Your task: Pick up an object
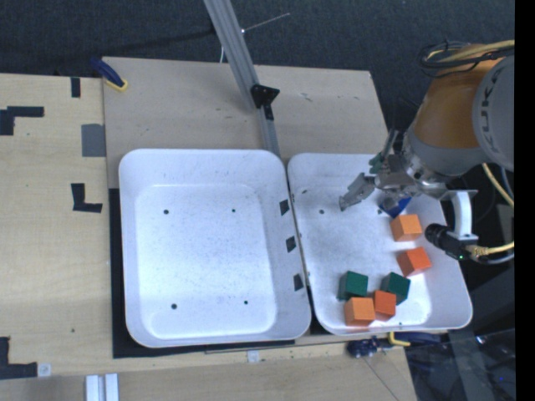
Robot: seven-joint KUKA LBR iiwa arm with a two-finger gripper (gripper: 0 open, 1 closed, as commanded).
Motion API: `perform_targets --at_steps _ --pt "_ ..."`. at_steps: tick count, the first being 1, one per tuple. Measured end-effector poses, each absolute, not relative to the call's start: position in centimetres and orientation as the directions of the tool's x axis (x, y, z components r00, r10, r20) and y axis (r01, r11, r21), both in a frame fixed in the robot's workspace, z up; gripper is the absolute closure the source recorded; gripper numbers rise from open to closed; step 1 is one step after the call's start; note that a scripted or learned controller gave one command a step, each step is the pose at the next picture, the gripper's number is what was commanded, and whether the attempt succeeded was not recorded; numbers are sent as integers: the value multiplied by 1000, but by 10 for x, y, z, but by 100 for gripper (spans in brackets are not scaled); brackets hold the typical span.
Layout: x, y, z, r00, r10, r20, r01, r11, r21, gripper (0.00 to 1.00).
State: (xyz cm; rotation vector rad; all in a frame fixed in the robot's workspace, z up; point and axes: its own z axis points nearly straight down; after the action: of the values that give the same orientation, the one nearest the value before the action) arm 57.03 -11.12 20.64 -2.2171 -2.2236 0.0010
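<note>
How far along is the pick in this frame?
Done: the gripper is over the right bin, near its upper part. In hand: nothing is seen between its fingers. A blue piece sits just beside it, partly hidden. Left: the grasp and lift. The orange blocks and green blocks lie loose on the bin floor, apart from the gripper.

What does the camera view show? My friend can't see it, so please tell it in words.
A grey-and-orange robot arm's gripper hovers over the right white bin, which holds four orange blocks, two green blocks and a blue block by the gripper. The left white bin sits beside it on a wooden bench.
</note>
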Motion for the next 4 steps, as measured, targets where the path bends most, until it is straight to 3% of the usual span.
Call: perform_targets --at_steps 1,3,4 --pt "570 -112 207 -2 1000 1 1000 2 -2 0" --pt "571 -111 98 -1 1000 0 1000 1 -8 0" --pt "570 -110 91 -2 1000 -1 1000 2 -4 0"
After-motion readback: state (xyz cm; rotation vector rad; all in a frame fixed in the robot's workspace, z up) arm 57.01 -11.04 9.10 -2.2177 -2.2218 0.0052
